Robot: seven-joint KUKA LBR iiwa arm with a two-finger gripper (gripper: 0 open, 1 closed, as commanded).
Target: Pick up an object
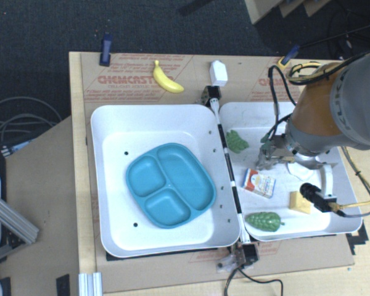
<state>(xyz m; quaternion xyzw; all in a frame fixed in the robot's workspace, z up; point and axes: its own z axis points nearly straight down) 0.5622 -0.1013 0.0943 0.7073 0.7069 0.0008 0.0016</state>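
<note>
Two shallow white bins are set side by side on the bench so that objects can be lifted from one and dropped into the other. The left bin is occupied by a blue three-compartment tray, lying flat at its centre. The right bin holds the candidate objects, spread well apart, presumably so that each can be gripped alone: a green leafy piece near the divider, a small red-and-white carton in the middle, a green bumpy vegetable at the front, and a yellow block. A toy banana lies outside, on the bench. The gripper is positioned low, just above the carton. Its opening cannot be told, and nothing is seen held.
</note>
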